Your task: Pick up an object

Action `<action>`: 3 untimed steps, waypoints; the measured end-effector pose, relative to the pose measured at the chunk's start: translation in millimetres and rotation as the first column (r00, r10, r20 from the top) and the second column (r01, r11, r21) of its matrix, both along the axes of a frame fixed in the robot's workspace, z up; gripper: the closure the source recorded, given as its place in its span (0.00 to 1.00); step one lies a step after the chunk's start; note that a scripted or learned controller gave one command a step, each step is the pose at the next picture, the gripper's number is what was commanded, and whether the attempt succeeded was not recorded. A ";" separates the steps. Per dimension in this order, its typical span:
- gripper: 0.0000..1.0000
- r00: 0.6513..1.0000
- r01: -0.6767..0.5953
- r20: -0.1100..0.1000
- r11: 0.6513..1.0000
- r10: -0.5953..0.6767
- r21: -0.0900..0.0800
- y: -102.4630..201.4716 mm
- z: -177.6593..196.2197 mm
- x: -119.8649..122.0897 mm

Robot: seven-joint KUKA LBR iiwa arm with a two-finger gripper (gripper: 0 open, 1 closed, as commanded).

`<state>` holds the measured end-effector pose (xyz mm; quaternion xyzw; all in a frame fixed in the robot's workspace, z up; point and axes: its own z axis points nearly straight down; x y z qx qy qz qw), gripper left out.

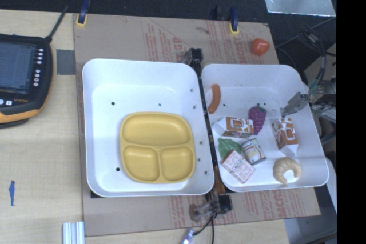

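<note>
The right white bin (251, 78) holds several small items: an orange sausage (214, 98), a purple bunch of grapes (257, 118), a brown-and-white carton (238, 126), a second carton (285, 133), a small can (252, 152), a croissant (286, 169), a green piece (227, 147) and a red-and-white packet (238, 166). My gripper (296, 103) comes in at the bin's right rim, low over its floor. It is just above the second carton and to the right of the grapes. Nothing is visibly held in it.
The left white bin (103, 83) holds a yellow divided plate (157, 147). A red tomato (260, 46) lies on the cardboard behind the right bin. A control pendant (17, 77) sits at the far left of the bench. Clamps stand along the cardboard's back edge.
</note>
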<state>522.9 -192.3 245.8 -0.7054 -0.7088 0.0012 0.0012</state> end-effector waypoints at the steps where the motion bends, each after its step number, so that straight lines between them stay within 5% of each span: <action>1: 0.00 1.000 -0.001 0.012 1.000 0.001 -0.003 51.5 -130.8 31.2; 2: 0.00 1.000 -0.001 0.000 1.000 0.001 -0.001 66.2 -154.1 76.3; 3: 0.00 1.000 -0.001 -0.001 1.000 0.001 -0.001 55.3 -154.4 24.1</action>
